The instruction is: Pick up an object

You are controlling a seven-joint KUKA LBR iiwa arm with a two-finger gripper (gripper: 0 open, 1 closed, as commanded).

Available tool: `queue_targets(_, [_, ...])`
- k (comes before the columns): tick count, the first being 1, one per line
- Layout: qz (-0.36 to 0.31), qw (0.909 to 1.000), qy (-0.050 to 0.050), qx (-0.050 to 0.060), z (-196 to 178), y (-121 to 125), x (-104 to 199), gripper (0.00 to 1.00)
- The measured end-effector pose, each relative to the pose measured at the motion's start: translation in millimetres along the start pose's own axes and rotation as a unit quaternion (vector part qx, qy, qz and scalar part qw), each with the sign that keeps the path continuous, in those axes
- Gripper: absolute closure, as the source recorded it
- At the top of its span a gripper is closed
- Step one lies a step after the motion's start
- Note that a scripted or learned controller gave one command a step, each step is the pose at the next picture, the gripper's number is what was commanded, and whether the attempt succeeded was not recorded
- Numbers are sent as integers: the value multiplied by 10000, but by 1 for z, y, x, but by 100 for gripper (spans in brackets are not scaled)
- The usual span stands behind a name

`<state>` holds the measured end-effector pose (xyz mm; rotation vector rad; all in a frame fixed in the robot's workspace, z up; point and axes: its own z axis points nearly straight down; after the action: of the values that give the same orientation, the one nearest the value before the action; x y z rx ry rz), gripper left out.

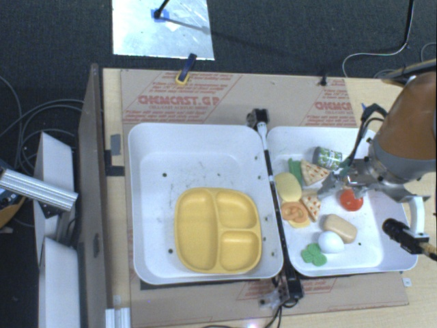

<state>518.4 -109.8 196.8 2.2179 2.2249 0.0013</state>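
Arm's in from the right, gripper [339, 181] low over the right bin [382, 255], beside the red tomato [351, 200]. Can't tell its grip. Yellow tray [217, 229] sits left.

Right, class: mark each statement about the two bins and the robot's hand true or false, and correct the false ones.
1. The yellow divided plate lies in the left bin. True.
2. The white egg sits on the yellow plate. False: it lies in the right bin, next to the green piece.
3. The hand is over the right bin, close to the red tomato. True.
4. The left bin holds most of the toy food. False: the food is gathered in the right bin.
5. The tan bread roll lies just above the egg in the picture. True.
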Motion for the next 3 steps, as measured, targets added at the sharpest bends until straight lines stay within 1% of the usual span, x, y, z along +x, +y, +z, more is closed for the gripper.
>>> queue_targets(1, [13,10000,-4,18,88,35,-27,0])
queue_targets(2, [-18,10000,-44,-63,109,114,-4,0])
queue_targets(3, [-2,10000,-13,-43,99,112,-3,100])
